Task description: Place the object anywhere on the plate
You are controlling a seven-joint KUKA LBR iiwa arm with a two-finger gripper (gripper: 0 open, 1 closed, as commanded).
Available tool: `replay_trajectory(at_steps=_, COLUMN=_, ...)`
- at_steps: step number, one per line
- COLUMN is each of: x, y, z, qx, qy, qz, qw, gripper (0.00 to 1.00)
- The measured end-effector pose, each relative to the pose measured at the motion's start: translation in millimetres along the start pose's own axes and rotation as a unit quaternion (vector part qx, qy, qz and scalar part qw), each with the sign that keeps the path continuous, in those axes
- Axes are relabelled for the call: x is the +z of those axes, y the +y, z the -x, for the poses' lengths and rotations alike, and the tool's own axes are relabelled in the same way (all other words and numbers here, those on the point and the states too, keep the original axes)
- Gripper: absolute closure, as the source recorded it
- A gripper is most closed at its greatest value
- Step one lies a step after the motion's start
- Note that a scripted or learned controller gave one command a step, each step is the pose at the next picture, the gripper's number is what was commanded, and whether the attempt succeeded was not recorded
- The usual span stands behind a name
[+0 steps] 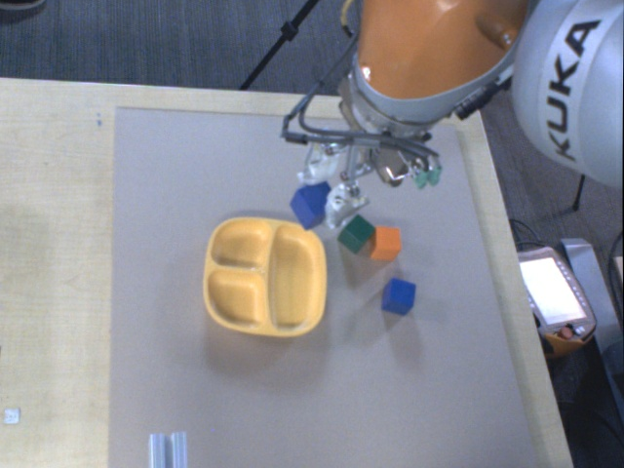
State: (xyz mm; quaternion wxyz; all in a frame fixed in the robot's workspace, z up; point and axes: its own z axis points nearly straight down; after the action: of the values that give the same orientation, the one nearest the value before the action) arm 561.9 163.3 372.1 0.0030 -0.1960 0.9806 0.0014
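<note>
Plate (264, 274), yellow and divided into three compartments, lay on the grey worktop (166, 183) at the left of the group of things, with nothing in it. Just beside its upper right corner was a blue cube (309, 204), tilted, close under the gripper (343, 195). The gripper hung from the grey arm with the orange band (429, 27), which came in from the upper right. Its jaws pointed down between the blue cube and a green cube (356, 234); I could not tell how far they were open, nor if they had hold of the blue cube or only stood next to it. The green cube was touching an orange cube (386, 243) on its right side, and both sat near the plate's right rim but apart from it. A second blue cube (398, 295) sat lower and more to the right, alone on the worktop.
</note>
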Motion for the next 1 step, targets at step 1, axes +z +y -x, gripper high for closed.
replay_trajectory(at_steps=1, x=-4.0, y=-85.9, z=-13.1, qx=0.007, qy=-0.002, qz=-0.002, qw=1.0, gripper=1.0)
